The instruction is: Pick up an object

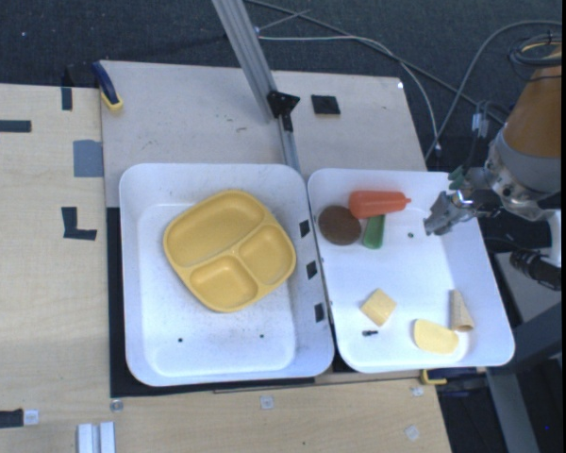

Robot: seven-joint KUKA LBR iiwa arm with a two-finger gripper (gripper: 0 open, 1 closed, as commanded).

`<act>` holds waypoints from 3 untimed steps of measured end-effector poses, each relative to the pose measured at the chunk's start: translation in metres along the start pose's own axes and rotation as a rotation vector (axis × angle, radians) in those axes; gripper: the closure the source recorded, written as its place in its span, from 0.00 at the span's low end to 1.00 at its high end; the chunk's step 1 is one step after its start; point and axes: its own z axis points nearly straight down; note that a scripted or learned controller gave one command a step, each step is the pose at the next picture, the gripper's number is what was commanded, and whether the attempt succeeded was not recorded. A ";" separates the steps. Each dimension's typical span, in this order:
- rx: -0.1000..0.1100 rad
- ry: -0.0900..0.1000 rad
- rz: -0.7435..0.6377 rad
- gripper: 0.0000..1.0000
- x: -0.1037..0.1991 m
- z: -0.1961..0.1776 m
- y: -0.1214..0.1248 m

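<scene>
The right bin holds an orange carrot-like piece, a green piece just below it, a brown disc, a pale yellow cube, a yellow slice and a tan cone. My gripper hangs over the bin's upper right part, to the right of the orange piece and apart from it. Nothing shows between its fingers.
The left bin bears a yellow divided plate. A slanted metal pole crosses the back of the bench. Cables run behind the right bin. The arm's body stands at the right edge.
</scene>
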 end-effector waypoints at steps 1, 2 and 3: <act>0.005 0.003 -0.003 1.00 0.047 -0.004 0.002; 0.005 0.003 -0.004 1.00 0.097 -0.008 0.003; 0.007 0.002 -0.004 1.00 0.154 0.009 0.005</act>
